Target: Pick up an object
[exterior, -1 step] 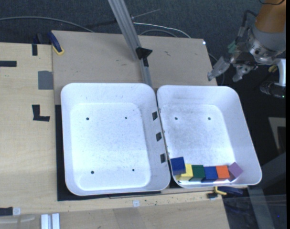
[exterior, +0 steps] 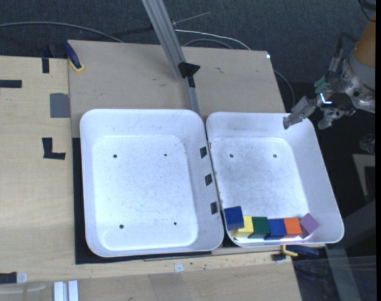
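Coloured blocks (exterior: 268, 225) well apart from gripper (exterior: 311, 116)

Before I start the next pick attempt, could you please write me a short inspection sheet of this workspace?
Surface: wooden bench bearing two white bins, left bin and right bin.
Job's things: row of blocks along the right bin's near edge: blue block, yellow block, green block, second blue block, orange block, purple block.
Clutter: black tape marks and a grey patch on the bench.
Grippers: gripper open, holding nothing, over the right bin's far right corner.
Cables: thin wires behind the bench.
Surroundings: metal pole, dark carpet.
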`<action>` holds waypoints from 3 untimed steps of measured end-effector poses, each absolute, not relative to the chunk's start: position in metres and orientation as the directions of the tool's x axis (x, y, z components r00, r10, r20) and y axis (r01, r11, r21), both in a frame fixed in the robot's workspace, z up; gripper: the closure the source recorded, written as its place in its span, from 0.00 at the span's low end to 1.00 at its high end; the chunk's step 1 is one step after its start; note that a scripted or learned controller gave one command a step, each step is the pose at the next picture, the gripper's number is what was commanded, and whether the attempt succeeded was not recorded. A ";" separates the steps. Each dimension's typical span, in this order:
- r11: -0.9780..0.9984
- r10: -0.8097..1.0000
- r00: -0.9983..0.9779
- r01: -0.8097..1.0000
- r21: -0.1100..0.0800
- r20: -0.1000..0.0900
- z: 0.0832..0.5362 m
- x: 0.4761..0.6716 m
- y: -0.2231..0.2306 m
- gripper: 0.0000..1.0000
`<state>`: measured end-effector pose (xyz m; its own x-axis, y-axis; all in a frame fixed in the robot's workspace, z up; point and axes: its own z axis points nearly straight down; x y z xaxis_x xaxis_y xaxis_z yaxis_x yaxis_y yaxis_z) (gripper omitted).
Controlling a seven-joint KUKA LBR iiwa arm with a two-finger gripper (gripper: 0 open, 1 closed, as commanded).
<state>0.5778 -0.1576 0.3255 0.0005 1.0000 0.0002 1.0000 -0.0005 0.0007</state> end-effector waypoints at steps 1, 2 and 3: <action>0.000 1.000 0.000 1.000 -0.001 0.001 0.334 0.557 -0.155 0.00; 0.003 1.000 -0.003 1.000 -0.003 0.001 0.327 0.542 -0.126 0.00; 0.004 1.000 -0.004 1.000 0.000 0.000 0.330 0.550 -0.105 0.00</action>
<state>0.5502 -0.1049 0.3303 -0.0038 1.0000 0.0004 1.0000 0.0038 -0.0003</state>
